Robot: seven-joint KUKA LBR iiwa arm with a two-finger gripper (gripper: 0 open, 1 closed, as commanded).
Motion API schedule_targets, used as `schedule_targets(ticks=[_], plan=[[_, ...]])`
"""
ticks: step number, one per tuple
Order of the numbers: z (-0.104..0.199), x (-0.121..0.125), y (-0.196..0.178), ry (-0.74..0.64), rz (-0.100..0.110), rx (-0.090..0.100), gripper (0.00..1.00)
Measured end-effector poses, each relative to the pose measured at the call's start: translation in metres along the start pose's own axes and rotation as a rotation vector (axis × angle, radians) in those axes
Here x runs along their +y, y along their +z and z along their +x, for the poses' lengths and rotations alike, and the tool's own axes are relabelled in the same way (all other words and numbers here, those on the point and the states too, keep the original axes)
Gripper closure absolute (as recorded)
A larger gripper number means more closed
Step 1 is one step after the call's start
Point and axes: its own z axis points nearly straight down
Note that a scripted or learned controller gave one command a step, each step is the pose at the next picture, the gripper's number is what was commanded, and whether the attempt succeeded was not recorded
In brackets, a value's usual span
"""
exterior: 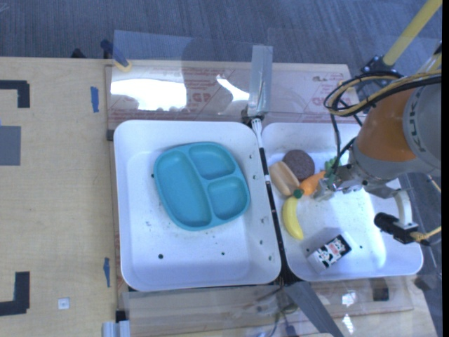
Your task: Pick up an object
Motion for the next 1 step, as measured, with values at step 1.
schedule_targets(ticks=[1], plan=[[-0.0141, -0.0050, 0.0001, -0.091, 0.000, 0.003, 1.00]])
